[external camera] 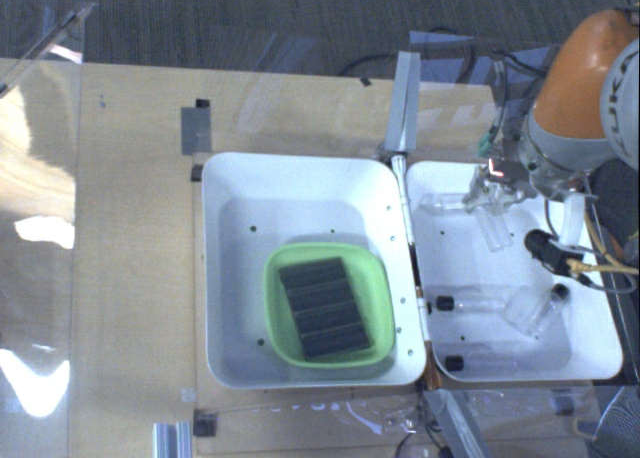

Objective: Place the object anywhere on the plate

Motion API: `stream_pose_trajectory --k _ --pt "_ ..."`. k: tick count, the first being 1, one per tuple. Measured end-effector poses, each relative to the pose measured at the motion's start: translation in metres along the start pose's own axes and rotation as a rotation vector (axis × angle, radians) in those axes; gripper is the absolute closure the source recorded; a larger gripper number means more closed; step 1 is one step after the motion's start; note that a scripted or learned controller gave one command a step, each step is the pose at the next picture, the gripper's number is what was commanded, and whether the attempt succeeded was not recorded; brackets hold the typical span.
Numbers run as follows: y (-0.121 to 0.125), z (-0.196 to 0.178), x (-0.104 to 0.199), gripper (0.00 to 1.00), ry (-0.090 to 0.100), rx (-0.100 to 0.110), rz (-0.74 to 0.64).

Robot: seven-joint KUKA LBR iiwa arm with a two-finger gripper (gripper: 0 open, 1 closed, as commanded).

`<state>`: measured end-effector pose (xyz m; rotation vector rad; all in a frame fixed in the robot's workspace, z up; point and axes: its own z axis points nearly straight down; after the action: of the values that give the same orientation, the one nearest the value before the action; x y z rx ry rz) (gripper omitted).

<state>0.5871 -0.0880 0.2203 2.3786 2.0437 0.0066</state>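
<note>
A green plate (pixel 272 296) lies in the left bin (pixel 225 246), toward its front. A dark ridged rectangular block (pixel 322 308) rests flat on the plate, slightly turned. My gripper (pixel 492 189) hangs over the back part of the right bin (pixel 590 346), well to the right of the plate and apart from it. A clear plastic piece (pixel 495 231) sits just below the gripper; I cannot tell if it is touched.
Several clear tubes with black caps lie in the right bin, one (pixel 468 301) near its left wall, one (pixel 537 311) in the middle, one (pixel 478 359) at the front. A metal divider post (pixel 403 106) stands behind the bins. Cables (pixel 575 261) trail at the right.
</note>
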Motion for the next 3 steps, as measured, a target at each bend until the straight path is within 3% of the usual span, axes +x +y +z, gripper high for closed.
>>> stream_pose_trajectory --k 1,2,3 --pt "-0.044 -0.067 0.075 1.00 0.002 -0.003 -0.225" --pt "-0.074 0.036 0.051 1.00 0.002 0.003 -0.401" --pt "-0.075 0.017 0.092 1.00 0.002 0.001 -0.616"
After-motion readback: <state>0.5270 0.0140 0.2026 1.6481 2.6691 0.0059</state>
